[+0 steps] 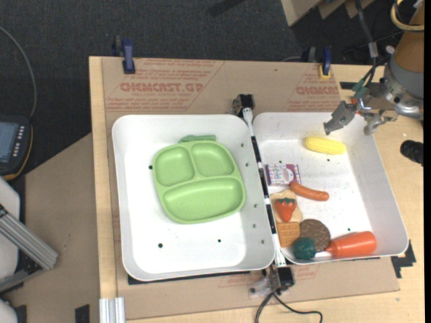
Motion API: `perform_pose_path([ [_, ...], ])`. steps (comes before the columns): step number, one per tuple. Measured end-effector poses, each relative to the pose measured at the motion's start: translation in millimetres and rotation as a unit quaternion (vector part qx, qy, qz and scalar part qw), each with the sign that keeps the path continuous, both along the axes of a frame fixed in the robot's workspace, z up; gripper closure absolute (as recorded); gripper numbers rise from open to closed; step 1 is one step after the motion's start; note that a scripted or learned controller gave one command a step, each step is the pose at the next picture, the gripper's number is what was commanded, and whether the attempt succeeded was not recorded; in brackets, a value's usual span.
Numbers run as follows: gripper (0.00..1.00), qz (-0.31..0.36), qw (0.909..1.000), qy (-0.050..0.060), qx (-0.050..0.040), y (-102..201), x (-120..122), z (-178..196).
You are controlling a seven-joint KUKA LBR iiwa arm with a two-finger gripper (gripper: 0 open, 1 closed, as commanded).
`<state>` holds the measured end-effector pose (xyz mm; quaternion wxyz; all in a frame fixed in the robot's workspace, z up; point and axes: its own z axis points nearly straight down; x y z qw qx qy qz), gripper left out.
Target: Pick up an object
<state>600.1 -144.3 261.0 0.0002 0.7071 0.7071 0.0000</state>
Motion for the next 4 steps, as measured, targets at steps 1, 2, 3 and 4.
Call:
perform_pose_path([
  [1, 0.00, 0.001, 1.0000, -0.001, -0.0010, -24, 67, -109],
  [2, 0.00, 0.001, 1.0000, 0.004, 0.0011, -17, 65, -181],
  [3, 0.00, -0.001, 1.0000, 0.003, 0.0012, -2, 20, -176],
  [4, 1.00, -0.001, 1.0000, -0.001, -0.0001, -3, 22, -166],
])
